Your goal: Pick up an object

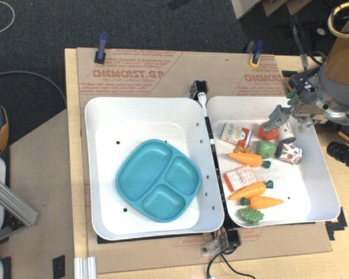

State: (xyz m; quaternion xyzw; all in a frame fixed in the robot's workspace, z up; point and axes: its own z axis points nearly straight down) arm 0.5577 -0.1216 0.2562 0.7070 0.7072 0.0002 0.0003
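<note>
While nothing is seen held, the gripper (277, 121) is poised low over the right bin (320, 182), just above a red item (268, 133). Whether it is open cannot be told. Grasping and lifting remain.

Two white bins (104, 173) (320, 185); one blue tray (157, 180); three carrots (245, 158) (248, 190) (266, 202).
</note>
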